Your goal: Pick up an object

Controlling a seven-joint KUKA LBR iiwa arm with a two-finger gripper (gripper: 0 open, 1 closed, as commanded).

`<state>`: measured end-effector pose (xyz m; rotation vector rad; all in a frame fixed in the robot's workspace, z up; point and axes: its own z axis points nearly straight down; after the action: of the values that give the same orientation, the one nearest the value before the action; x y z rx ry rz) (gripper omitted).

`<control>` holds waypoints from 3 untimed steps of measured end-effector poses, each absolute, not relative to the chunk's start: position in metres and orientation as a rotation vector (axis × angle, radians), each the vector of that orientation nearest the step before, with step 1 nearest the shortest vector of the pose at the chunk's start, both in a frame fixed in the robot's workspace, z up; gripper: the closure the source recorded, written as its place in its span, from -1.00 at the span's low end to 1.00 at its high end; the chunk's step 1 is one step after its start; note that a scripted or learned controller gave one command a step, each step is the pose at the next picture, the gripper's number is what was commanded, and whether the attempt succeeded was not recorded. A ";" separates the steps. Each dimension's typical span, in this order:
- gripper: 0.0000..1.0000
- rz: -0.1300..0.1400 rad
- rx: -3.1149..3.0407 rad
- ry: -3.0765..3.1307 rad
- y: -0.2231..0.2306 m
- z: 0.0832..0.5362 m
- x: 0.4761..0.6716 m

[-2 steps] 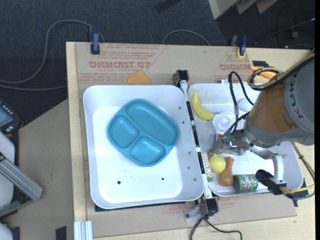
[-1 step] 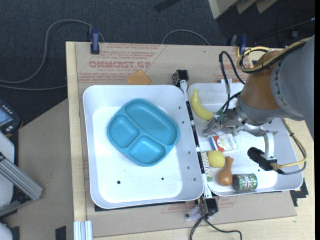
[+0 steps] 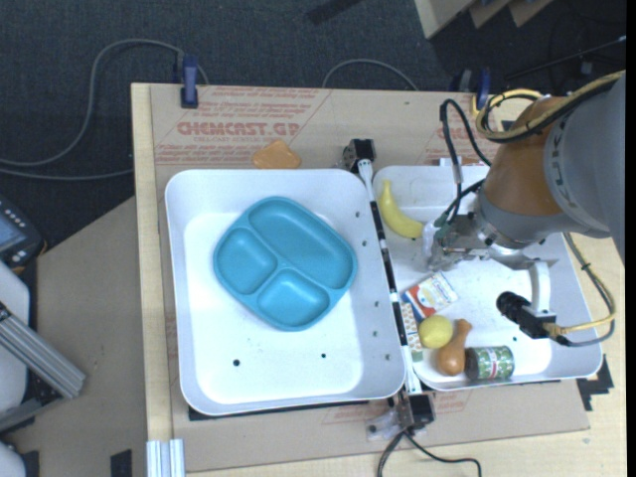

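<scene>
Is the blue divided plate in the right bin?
No, the blue divided plate lies in the left bin.

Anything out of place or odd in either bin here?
Nothing damaged or spilled. The can lies on its side in the right bin's near corner, beside the drumstick. The blue tray sits askew in the left bin.

Bright, even overhead light with soft shadows, mild glare on the white bins (image 3: 199, 366), slightly soft focus.
</scene>
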<state>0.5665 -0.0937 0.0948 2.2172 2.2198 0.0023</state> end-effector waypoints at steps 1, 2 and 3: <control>1.00 0.011 2.210 2.225 -0.028 0.190 0.561; -1.00 0.000 2.220 2.223 -0.032 0.185 0.560; -1.00 -0.013 2.239 2.216 -0.105 0.125 0.474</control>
<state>0.4739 -0.1049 0.1246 2.2394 2.2163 -0.0131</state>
